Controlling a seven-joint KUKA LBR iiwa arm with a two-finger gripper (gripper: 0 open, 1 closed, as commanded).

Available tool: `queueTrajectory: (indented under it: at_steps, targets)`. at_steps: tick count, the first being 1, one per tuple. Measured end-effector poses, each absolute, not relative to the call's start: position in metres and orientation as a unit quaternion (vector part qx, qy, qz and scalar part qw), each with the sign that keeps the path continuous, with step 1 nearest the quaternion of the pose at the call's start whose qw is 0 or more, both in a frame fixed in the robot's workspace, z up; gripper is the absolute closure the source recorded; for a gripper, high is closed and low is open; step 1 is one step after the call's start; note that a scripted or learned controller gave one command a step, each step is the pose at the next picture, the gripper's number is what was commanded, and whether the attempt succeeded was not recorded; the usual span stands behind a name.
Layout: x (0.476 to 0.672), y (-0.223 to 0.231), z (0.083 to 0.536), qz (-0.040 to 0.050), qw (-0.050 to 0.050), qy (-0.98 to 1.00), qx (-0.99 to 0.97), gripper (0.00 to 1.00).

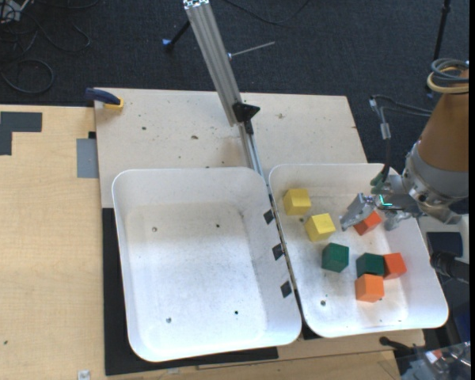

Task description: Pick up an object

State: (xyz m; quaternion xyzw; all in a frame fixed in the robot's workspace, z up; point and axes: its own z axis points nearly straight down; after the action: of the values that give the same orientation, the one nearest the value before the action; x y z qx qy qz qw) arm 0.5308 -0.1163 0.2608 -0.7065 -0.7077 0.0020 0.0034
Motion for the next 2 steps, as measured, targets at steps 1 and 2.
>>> queueTrajectory:
  at_steps: [1,2]
  targets:
    - [0.531,-0.118,0.263,0.0006,0.001,-0.706,-0.708,0.0]
    - [0.521,-0.12,0.21,0.0024,0.004,-0.707,-0.707,0.0]
